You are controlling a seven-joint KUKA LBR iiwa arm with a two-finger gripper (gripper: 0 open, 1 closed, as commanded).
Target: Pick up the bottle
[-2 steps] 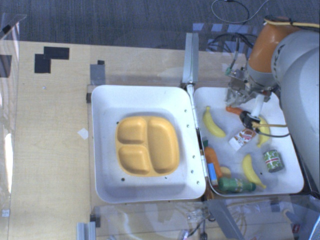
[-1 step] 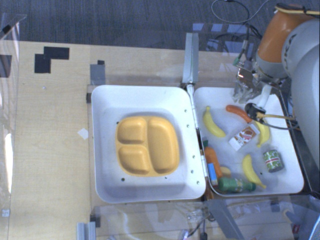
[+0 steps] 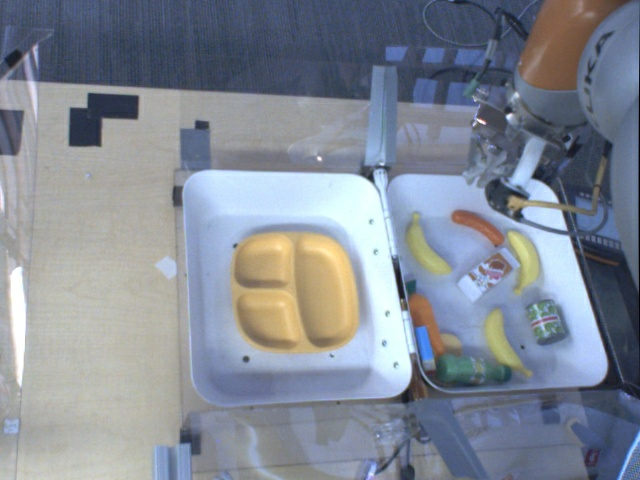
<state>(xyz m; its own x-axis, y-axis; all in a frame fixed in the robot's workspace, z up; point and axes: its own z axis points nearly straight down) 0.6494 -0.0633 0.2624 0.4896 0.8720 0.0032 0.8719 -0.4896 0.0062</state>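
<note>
Approach is the step in hand: you see the grey arm's tool (image 3: 497, 173) hanging over the far edge of the right-hand shallow white bin (image 3: 592, 353), with nothing between it and the bin floor below. From this slanted view you cannot tell whether the tool is spread or pressed together, so treat that as unknown.

The dark green plastic bottle (image 3: 472, 370) lies on its side at the near edge of that same bin, close to the near left corner, well apart from the tool. Just beside it on the left stands an orange carrot-shaped toy (image 3: 424, 315) with a small blue item (image 3: 425, 346) against it, and a yellow plastic banana (image 3: 502, 340) rests just beside the bottle's right end. Farther off in the bin lie a second yellow banana (image 3: 426, 247), a third yellow banana (image 3: 524, 259), a red-orange sausage (image 3: 477, 226), a small white and red carton (image 3: 487, 274) and a green can (image 3: 546, 321).

The left-hand white bin (image 3: 200, 268) carries a yellow divided tray (image 3: 296, 290) and plays no part here.

Next, you likely need the tool carried across the whole bin toward the near side, lined up across the bottle's narrow width, then lowered. The crowding by the banana and carrot looks like the main risk.
</note>
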